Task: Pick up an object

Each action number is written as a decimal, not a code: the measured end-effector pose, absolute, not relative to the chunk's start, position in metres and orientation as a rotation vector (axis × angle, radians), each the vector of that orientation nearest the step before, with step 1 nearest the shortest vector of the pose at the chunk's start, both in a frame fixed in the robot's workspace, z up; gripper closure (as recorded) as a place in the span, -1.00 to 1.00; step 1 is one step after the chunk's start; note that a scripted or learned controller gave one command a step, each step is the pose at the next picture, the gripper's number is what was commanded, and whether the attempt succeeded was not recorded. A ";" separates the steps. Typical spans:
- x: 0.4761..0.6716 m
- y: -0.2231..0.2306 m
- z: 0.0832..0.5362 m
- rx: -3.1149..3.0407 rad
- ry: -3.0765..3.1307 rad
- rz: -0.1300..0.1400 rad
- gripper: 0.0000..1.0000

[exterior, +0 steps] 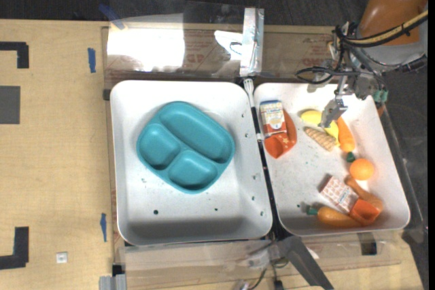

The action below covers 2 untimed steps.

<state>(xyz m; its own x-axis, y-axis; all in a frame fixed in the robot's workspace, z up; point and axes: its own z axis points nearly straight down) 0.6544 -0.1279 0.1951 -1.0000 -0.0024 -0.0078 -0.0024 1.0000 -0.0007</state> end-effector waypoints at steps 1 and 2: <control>0.630 -0.118 0.098 0.137 3.127 -0.002 -1.00; 0.612 -0.119 0.089 0.087 3.130 -0.002 -1.00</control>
<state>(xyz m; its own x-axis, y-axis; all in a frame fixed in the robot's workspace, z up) 0.6124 -0.1189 0.0887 -0.9984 0.0558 -0.0103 0.0558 0.9984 -0.0009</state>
